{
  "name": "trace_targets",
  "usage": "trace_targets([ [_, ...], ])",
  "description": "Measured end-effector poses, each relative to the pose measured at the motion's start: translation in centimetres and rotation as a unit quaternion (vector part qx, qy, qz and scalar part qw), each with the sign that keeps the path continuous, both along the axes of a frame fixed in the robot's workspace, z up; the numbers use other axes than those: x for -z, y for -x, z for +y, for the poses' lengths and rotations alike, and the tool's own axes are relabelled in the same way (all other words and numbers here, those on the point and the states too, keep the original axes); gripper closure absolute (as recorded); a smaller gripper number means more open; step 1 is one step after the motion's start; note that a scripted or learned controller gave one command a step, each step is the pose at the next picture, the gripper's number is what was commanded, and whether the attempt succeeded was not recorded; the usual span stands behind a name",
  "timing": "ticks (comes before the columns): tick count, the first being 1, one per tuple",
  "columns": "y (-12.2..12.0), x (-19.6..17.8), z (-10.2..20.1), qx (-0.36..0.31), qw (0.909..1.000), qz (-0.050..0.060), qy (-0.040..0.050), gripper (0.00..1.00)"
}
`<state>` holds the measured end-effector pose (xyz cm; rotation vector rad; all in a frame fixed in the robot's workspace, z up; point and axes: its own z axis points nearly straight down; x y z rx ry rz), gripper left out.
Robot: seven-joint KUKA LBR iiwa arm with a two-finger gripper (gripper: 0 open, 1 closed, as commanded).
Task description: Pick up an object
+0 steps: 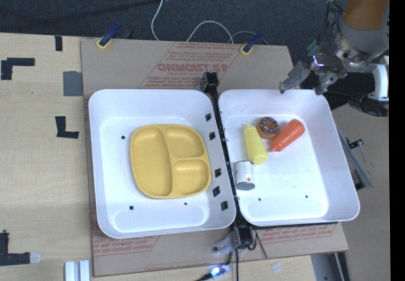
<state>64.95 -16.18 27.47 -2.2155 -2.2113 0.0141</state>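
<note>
Spread, empty claw [308, 78] hovers well apart from the orange carrot [288, 135].

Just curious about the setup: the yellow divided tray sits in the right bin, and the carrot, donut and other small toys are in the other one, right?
Not quite. The camera view shows the yellow divided tray in the left bin; the carrot, donut and other small toys lie in the right bin.

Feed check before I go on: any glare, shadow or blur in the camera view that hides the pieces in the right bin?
Camera view: even, soft light; the white right bin looks bright, but the orange carrot, yellow piece, doughnut and small can keep clear outlines. Shadows are faint and short. The tool above the bin's far right corner is dim and slightly soft.
</note>
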Motion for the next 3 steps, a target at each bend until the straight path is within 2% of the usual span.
trace_targets([
  [1, -0.2, -0.9, 0.1, -0.002, 1.0, -0.006, 0.0011, 0.0],
  [3, -1.1, 10.9, 0.2, -0.002, 1.0, -0.004, 0.0012, 0.0],
])
